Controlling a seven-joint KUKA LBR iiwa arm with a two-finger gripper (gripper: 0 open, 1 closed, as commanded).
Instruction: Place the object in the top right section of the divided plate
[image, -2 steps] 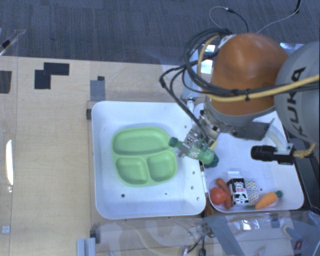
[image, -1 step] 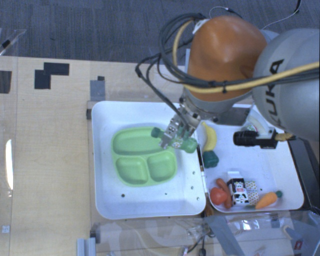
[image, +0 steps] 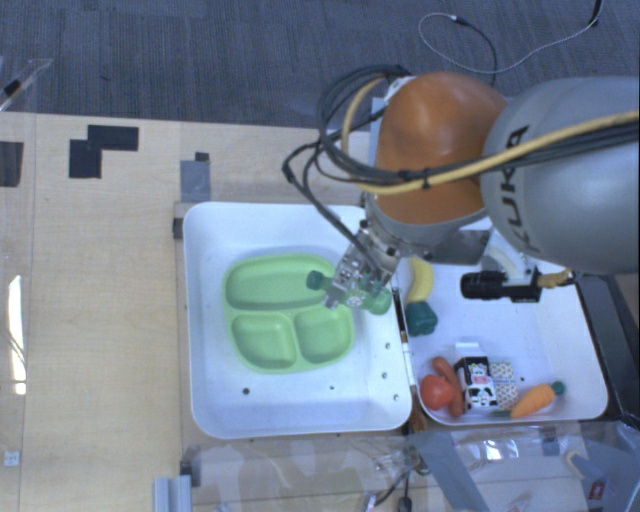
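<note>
A light green divided plate (image: 275, 310) lies in the left white bin (image: 230, 400), with one long section at the top and two smaller ones below. My gripper (image: 350, 290) hangs over the plate's right edge, beside the top section. A dark green object (image: 378, 301) sits at the fingertips, with another green bit (image: 316, 281) showing on the left side of the gripper. The arm hides how the fingers stand on it.
The right bin (image: 570, 350) holds a yellow banana (image: 421, 280), a dark green piece (image: 421, 319), a red tomato-like object (image: 438, 392), a small printed box (image: 478, 382) and a carrot (image: 532, 400). The arm's large orange and grey body (image: 480, 160) overhangs both bins.
</note>
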